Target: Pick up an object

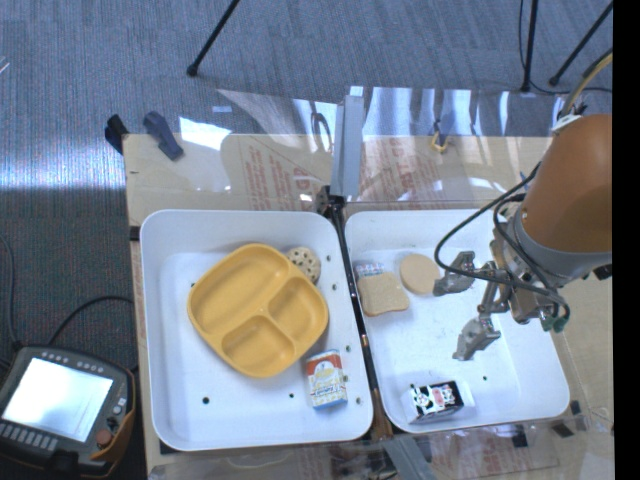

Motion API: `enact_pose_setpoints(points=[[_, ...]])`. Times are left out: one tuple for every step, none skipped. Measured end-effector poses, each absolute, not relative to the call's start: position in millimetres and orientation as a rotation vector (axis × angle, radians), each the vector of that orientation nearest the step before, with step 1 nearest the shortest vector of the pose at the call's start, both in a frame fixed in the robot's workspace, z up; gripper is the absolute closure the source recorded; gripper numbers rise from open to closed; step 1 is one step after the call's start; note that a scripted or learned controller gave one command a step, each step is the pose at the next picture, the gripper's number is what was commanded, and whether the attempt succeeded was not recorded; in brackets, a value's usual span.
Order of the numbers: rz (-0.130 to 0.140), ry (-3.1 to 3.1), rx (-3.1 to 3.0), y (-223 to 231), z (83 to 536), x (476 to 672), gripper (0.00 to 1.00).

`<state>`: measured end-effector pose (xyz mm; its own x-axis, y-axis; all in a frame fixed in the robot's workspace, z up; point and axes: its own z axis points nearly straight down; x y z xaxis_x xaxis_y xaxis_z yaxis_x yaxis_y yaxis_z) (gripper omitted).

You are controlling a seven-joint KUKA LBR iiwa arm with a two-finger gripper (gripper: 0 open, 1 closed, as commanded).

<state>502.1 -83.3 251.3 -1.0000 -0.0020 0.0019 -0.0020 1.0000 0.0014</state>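
Now watching the gripper point(467, 306) hovering low over the right bin point(420, 348), fingers point(478, 336) spreading wide apart and gripping nothing. Eyeing the tan disc point(418, 273) as the likeliest pick, lying flat on the bin floor just beside the upper finger, with the toast point(383, 293) touching or nearly touching its left edge. Judging the disc as light, probably a stiff toy food, thin and low, so risking sliding away rather than lifting. Suggesting closing across its width, fingertips pressing right down to the floor. Considering the carton point(437, 399) near the front wall as the easier hold: boxy, light, lying on its side, offering flat parallel faces for pinching.
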Motion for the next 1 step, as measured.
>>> enact_pose_setpoints(points=[[0.000, -3.155, 0.076, -125.1, 115.3, 499.2, 0.00]])
